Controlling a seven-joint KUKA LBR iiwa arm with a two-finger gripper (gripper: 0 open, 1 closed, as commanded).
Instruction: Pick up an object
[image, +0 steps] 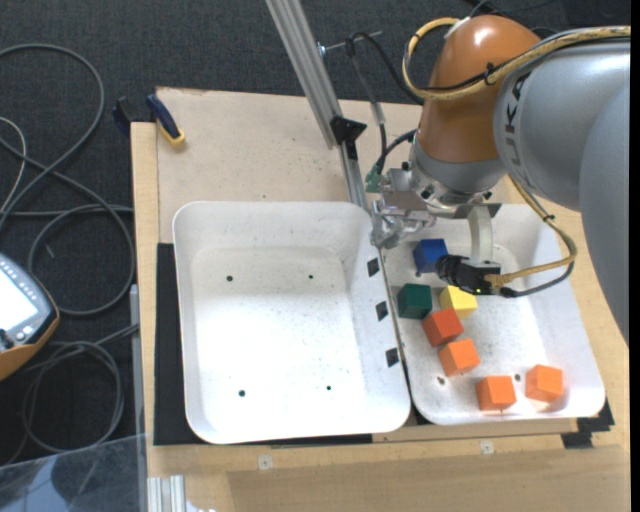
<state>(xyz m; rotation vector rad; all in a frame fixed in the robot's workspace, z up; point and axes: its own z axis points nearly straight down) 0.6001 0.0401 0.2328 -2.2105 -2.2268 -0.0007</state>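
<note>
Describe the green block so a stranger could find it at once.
Start at the right-hand white bin, the one holding the coloured blocks under the grey arm. Near its left wall, a little below the blue block, sits the green block, with the yellow block at its right. It is the only dark green cube; the rest are blue, yellow or orange.

Seven blocks are counted: four orange blocks (459, 355), one blue block (431, 252), one green block (414, 300), one yellow block (459, 300). Two white bins (200, 250) are seen.

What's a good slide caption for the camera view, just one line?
KUKA arm's gripper poised at the right bin's near-left edge, beside blue, green, yellow and orange blocks.
</note>
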